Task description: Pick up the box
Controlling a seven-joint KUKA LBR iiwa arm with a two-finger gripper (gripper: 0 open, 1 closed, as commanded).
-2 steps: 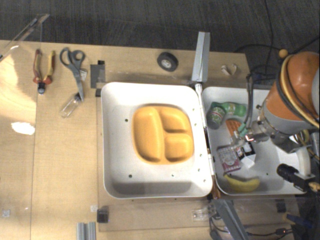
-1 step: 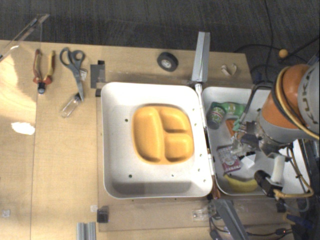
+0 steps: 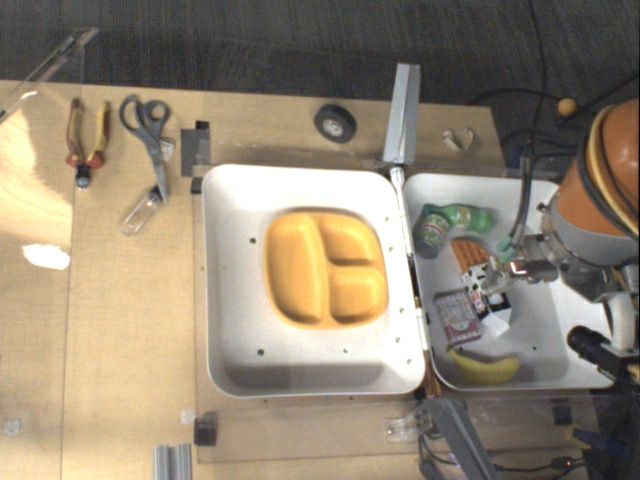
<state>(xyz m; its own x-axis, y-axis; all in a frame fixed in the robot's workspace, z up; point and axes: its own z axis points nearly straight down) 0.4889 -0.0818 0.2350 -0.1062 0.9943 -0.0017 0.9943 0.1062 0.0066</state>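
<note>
Two bins on the bench: left bin [image 3: 230, 368] carries a yellow divided tray [image 3: 327, 268], right bin [image 3: 545, 193] carries the clutter. We count a green bottle [image 3: 450, 223] lying on its side near the top, an orange-brown packet [image 3: 470, 255] just below it, a purple box [image 3: 457, 317] lower down, a banana [image 3: 487, 368] along the near wall, and a small black-and-white item [image 3: 495, 303] between the purple box and the tool.

Task status: not done as far as we can judge. We take the purple box for the target; it lies flat on the bin floor, just above the banana, with nothing lifting it. Grasp and lift both look outstanding.

End effector: the gripper [image 3: 497, 276] sits low in the right bin, reaching in from the arm [image 3: 600, 203] on the right. Its tip is over the black-and-white item, beside the upper right corner of the purple box and just below the packet. We cannot tell the finger opening at this resolution; the tip merges with the clutter under it. We also cannot tell whether it touches the box or the small item. Nothing is visibly clamped, so we don't call it a hold.

Our read: the tip looks offset to the right of box centre, so a close here risks catching the small item instead.
</note>
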